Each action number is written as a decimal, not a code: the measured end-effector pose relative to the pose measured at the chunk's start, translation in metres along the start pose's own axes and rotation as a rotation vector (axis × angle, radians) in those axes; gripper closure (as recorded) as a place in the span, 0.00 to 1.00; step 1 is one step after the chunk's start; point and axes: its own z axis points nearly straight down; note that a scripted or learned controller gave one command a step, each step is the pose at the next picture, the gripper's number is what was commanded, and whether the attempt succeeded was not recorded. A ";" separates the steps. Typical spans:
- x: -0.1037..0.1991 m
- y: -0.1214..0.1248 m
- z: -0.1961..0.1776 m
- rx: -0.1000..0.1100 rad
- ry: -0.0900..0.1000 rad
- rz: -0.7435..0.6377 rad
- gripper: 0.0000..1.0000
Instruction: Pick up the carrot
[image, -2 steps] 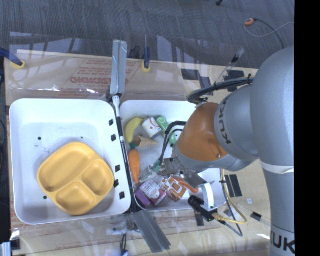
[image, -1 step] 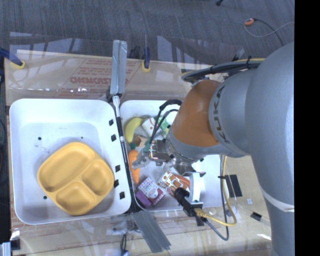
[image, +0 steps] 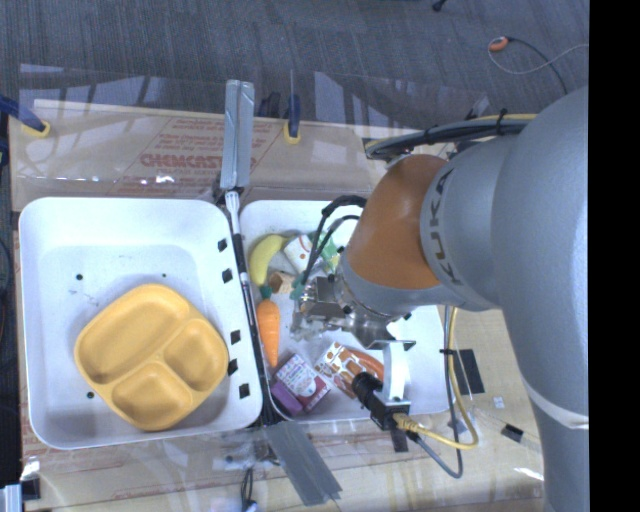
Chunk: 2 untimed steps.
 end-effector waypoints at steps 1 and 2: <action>0.000 0.000 0.000 0.000 0.000 -0.001 0.00; -0.084 0.013 0.084 -0.015 0.006 0.264 0.00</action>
